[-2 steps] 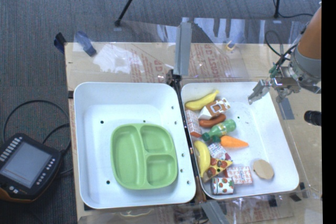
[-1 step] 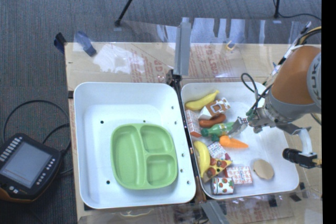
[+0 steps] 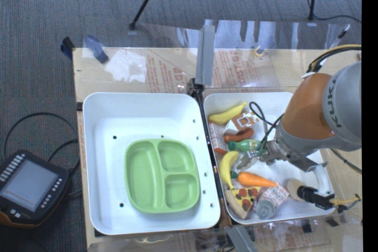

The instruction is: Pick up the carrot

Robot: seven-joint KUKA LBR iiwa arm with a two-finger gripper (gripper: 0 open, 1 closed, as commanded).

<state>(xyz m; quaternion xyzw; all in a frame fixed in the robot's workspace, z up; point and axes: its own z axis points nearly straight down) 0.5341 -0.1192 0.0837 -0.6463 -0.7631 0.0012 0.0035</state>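
Observation:
The carrot point(image 3: 256, 179) is orange with a green stub at its left end and lies in the right bin point(image 3: 277, 98), near its front middle. My gripper point(image 3: 255, 154) hangs just above and behind the carrot, below the orange band of the arm point(image 3: 313, 109). Its fingertips sit over a green item point(image 3: 240, 145) and a yellow banana point(image 3: 227, 166). Nothing shows between the fingers as held.
The right bin also holds a second banana point(image 3: 227, 115), a sausage point(image 3: 238, 136), a pizza slice point(image 3: 242, 198), a grey can point(image 3: 270, 202) and a cracker-like piece point(image 3: 242, 121). The left bin point(image 3: 100, 121) bears a green divided plate point(image 3: 161, 174). A teach pendant point(image 3: 28, 186) lies on the floor at left.

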